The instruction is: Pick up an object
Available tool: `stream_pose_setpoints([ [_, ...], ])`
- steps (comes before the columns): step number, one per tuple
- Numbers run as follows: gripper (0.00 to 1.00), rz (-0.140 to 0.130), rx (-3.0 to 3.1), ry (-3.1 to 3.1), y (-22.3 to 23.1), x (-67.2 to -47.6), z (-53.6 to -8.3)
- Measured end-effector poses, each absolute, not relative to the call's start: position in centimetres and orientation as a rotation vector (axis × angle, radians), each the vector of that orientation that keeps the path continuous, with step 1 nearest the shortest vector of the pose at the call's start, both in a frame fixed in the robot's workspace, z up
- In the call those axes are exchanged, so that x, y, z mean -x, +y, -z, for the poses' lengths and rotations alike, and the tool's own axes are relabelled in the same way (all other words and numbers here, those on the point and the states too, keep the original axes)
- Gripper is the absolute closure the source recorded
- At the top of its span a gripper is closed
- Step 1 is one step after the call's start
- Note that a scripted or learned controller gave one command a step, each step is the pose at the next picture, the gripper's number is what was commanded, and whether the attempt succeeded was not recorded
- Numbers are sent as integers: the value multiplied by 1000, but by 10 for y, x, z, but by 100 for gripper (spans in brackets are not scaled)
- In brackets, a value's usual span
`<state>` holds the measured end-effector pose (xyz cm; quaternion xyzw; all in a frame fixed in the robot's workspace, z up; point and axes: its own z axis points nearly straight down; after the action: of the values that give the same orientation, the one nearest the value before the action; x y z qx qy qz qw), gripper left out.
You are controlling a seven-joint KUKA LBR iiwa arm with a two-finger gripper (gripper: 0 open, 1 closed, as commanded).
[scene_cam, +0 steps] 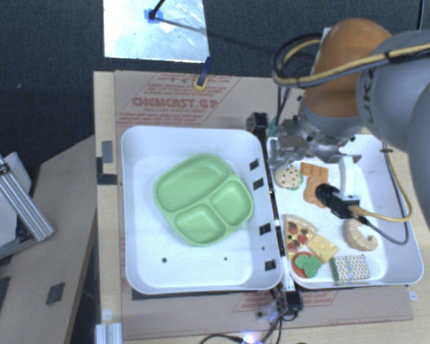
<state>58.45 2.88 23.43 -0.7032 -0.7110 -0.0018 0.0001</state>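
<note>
While the task is to pick up an object, nothing looks lifted yet: every toy food item seems to be lying on the floor of the right bin (388, 255). The item nearest the robot's tool is a round chocolate-chip cookie (289, 176), flat in the bin's far-left corner, close to the divider between the two bins. Just beside it, to the right, lies an orange cracker (314, 170). Nearer the camera, along the same left wall, is a pizza slice (299, 231), with a yellow cheese wedge (322, 248) touching its lower edge. A tan pastry piece (361, 236) and a green-patterned square (351, 267) lie further right, apart from each other.

The gripper (284, 149) sits low over that far-left corner, just above the cookie in the picture. The wrist hides its tip, so I cannot tell whether it is open or closed, and no item can be seen held in it. The grey arm (405, 84) reaches in from the right.

The left bin (140, 217) holds a green divided plate (201, 199), well apart from the gripper.

As a judgement, the task is at its approach stage; grasping and lifting remain, and the cookie seems the likeliest target.
</note>
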Motion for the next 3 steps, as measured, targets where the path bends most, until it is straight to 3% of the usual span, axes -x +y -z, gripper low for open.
stream_pose_setpoints([
  [1, 100, 5, 2209, -2233, 90, -583, -232],
  [3, 100, 0, 2222, -2222, 82, -589, -223],
])
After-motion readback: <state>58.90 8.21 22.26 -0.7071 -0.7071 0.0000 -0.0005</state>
